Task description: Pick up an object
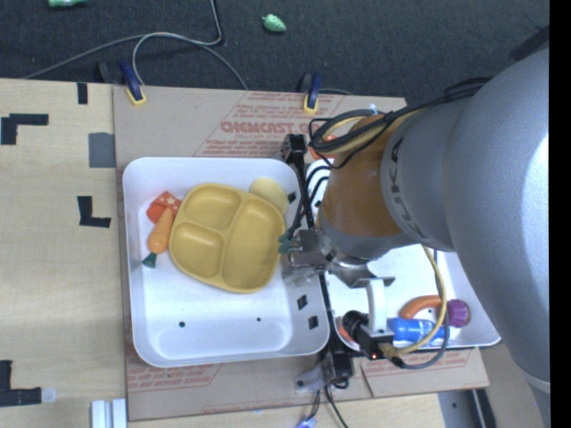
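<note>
A yellow sectioned plate (pixel 227 235) lies tilted in the left white bin (pixel 214 341). Under its left edge show a carrot (pixel 159 234) and a red piece (pixel 162 205); a pale yellow round object (pixel 268 191) peeks out at its upper right. My gripper (pixel 299 255) hangs at the plate's right edge, over the wall between the two bins. The arm's grey body and orange band hide the fingers.
In the right bin (pixel 477 333) lie a blue object (pixel 412 331), an orange curved piece (pixel 419 306) and a purple one (pixel 458 311). Cables run over the bench's far side, with clamps (pixel 134 86) on the cardboard edge. Two green items (pixel 274 23) rest on the dark floor.
</note>
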You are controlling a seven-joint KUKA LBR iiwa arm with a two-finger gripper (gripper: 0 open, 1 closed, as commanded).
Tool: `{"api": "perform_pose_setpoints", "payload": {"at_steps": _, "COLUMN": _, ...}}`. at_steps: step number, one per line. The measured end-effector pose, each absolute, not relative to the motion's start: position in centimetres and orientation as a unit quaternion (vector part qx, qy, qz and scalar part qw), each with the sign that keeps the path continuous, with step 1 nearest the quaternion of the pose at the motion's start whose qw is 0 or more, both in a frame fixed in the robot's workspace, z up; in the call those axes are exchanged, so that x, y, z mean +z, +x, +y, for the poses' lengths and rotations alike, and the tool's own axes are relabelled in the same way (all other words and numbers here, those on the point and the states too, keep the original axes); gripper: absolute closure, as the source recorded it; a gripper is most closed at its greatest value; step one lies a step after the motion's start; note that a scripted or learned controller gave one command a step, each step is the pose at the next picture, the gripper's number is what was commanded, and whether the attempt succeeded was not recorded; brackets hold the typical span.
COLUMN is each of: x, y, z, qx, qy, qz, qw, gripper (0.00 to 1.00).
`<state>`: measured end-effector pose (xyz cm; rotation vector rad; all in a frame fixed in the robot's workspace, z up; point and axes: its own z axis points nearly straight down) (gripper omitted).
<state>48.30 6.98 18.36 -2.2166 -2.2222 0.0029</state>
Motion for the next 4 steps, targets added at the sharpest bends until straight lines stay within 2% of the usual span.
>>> {"api": "perform_pose_setpoints", "payload": {"at_steps": 1, "x": 33.2, "y": 48.4, "z": -0.8, "qx": -0.0002, "qy": -0.707, "qz": -0.707, "qw": -0.001, "gripper": 1.0}}
{"api": "perform_pose_setpoints", "payload": {"at_steps": 2, "x": 27.7, "y": 51.3, "z": 0.2, "qx": 0.0014, "qy": -0.707, "qz": -0.708, "qw": 0.001, "gripper": 1.0}}
{"api": "perform_pose_setpoints", "payload": {"at_steps": 3, "x": 18.3, "y": 52.1, "z": 2.9, "qx": 0.0016, "qy": -0.706, "qz": -0.708, "qw": 0.002, "gripper": 1.0}}
{"api": "perform_pose_setpoints", "payload": {"at_steps": 4, "x": 22.5, "y": 50.3, "z": 7.3, "qx": 0.0004, "qy": -0.706, "qz": -0.708, "qw": 0.001, "gripper": 1.0}}
